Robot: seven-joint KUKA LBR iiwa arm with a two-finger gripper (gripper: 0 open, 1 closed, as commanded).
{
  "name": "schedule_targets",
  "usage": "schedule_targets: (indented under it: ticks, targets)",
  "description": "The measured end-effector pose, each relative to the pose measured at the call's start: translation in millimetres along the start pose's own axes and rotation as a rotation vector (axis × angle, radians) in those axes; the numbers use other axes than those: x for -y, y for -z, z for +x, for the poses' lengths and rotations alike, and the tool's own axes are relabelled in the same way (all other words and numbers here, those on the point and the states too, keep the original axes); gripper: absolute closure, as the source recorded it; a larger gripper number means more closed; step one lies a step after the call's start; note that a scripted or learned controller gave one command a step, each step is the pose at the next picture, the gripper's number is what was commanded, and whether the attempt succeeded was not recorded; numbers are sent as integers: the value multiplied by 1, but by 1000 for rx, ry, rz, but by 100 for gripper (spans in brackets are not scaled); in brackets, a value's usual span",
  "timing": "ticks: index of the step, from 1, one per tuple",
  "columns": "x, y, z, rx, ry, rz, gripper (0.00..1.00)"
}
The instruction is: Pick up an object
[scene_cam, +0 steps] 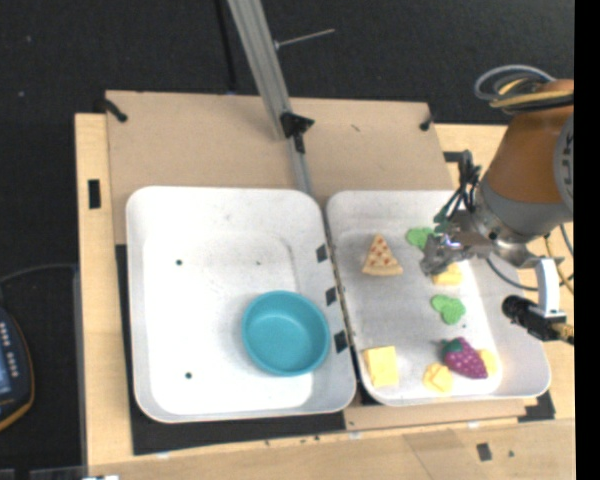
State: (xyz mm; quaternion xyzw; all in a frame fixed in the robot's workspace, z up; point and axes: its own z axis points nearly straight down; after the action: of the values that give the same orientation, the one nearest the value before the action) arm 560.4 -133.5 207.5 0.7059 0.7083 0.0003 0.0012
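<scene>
My gripper (440, 256) hangs low over the right bin (380, 213), in its upper right part. A green toy (418, 237) lies just left of the fingers, and a small yellow piece (447, 278) sits right below them. A pizza-slice toy (381, 257) lies further left. Lower down are another green piece (448, 309), purple grapes (464, 357), a yellow block (382, 366) and a small yellow piece (438, 376). Nothing shows between the fingers.
The left bin (180, 228) holds a blue bowl (285, 332) near its lower right corner. A grey metal pole (265, 63) slants in from the top to the gap between the bins. The arm's orange band (530, 158) rises at the right edge.
</scene>
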Motion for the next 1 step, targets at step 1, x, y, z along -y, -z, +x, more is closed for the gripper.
schedule_targets:
  ticks: [1]
  targets:
    - [-2,35,-1,0,2,-4,100]
